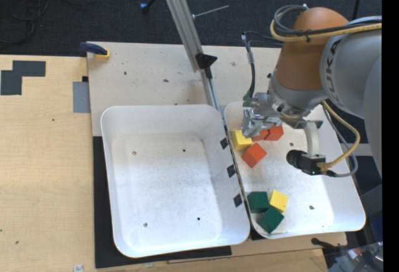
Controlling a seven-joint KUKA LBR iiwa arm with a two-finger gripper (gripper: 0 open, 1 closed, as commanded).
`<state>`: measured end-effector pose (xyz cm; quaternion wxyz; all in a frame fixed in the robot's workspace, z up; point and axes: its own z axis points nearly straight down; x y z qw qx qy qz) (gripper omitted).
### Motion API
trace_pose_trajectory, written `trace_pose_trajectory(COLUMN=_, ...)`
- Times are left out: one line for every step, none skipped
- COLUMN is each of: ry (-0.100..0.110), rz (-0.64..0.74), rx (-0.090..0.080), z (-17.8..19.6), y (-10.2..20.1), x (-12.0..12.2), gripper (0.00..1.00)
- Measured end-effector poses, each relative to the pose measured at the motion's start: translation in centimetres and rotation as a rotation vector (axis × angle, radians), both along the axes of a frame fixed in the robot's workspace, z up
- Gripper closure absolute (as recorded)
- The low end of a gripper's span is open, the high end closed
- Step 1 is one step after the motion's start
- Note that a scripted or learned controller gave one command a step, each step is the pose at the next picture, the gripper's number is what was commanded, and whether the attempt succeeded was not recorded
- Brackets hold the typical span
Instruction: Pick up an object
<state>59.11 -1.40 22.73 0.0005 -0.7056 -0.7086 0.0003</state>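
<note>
My gripper (254,128) hangs low over the upper left part of the right bin (312,205). Its metal fingers (250,122) come down right at a yellow block (240,139) and beside a red-orange block (272,133). A second orange block (254,155) lies just below them. Near the bin's front sit two green blocks (257,201) (270,220) and a small yellow block (278,200). Nothing is visibly lifted.
The left bin (124,133) lies beside the right one, with black clips (232,170) along the shared edge. A slanted aluminium bar (184,21) rises behind the bins. A black sensor on a cable (305,161) hangs by the wrist.
</note>
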Motion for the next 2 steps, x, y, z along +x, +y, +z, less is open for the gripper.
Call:
trace_pose_trajectory(ry=0.001, rz=0.000, rx=0.001, z=-0.9, y=5.4, x=1.4, gripper=1.00)
trace_pose_trajectory(ry=0.000, rz=0.000, rx=0.000, z=0.4, y=10.6, x=1.9, gripper=1.00)
